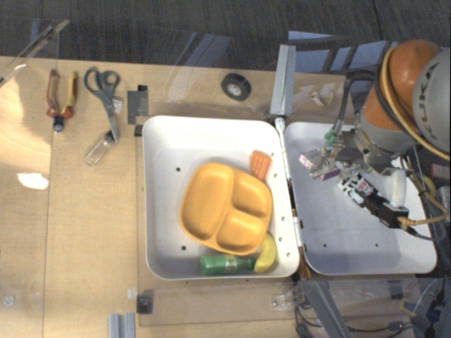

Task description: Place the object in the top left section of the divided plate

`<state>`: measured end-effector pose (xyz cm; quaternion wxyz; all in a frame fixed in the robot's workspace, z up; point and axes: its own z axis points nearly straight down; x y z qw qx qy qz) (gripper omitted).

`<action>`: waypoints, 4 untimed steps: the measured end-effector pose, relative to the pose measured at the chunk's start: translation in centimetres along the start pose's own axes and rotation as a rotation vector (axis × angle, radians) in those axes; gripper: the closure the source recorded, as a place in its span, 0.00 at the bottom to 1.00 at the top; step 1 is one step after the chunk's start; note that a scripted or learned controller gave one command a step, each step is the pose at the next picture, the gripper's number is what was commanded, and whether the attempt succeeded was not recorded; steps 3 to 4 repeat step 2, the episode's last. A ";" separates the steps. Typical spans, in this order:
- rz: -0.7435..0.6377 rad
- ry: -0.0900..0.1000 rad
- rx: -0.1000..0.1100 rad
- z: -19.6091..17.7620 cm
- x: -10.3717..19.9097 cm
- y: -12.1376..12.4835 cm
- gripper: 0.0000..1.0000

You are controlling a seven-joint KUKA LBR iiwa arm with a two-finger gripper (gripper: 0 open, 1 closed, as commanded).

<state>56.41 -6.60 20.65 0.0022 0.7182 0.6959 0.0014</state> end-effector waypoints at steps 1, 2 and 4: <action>-0.026 0.002 0.001 2.2 11.6 -1.4 1.00; -0.026 0.002 0.000 2.1 11.6 -1.4 0.00; -0.026 0.002 0.000 2.1 11.6 -1.4 0.00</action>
